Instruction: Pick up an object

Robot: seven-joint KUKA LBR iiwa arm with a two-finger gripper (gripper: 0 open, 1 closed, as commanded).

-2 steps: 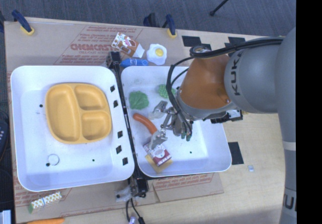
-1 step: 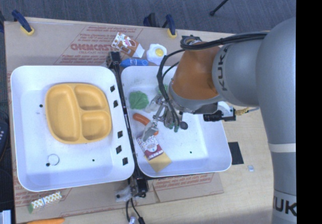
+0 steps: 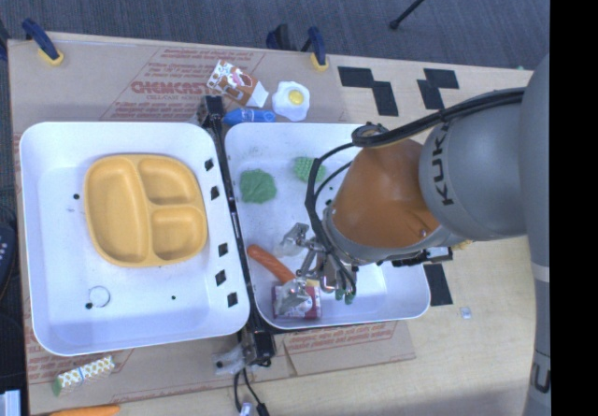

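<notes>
Looks like the approach step: the gripper (image 3: 318, 266) hovers low in the right white bin (image 3: 411, 302), can't tell its state, just above the crinkly foil snack packet (image 3: 296, 302) beside the orange carrot (image 3: 271, 263), so next it needs a clean descent.

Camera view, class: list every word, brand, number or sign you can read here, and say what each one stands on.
"KU", in white letters, on the grey arm, cut off by the arm's curve.
"CHEMCAS", in red, on the cardboard sheet above the left bin; it may run on.
The smaller red print under it is too blurred to read.
The packet print is too small to read.
</notes>
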